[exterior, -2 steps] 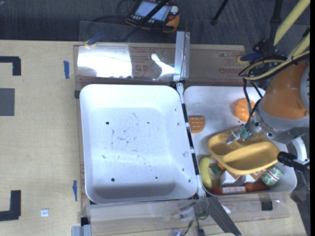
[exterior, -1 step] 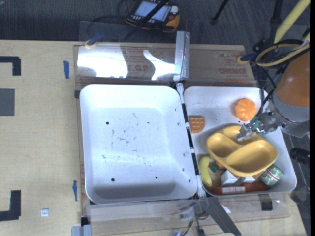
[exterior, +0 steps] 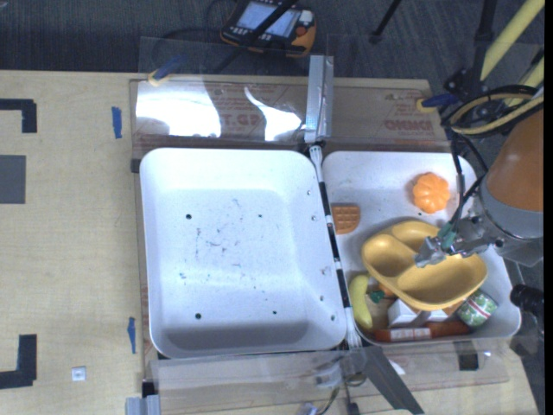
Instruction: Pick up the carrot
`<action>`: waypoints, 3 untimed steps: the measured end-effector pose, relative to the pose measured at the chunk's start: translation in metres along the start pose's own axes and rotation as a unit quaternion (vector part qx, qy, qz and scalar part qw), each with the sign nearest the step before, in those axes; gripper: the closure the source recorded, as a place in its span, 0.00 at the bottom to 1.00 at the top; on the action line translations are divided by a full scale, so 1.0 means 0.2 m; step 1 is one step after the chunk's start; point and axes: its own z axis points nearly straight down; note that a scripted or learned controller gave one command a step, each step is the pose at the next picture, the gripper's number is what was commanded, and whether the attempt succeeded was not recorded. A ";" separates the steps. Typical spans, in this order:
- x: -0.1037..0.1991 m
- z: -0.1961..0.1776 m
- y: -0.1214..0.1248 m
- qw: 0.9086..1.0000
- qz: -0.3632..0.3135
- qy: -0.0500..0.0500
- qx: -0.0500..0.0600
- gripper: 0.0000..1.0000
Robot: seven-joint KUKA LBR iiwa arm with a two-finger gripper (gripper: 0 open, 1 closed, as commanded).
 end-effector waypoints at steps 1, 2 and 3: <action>0.13 -0.07 0.03 0.988 -0.155 -0.001 -0.002 1.00; 0.24 -0.17 0.14 0.999 -0.041 -0.002 -0.002 1.00; 0.28 -0.05 0.17 0.986 -0.165 0.000 0.000 1.00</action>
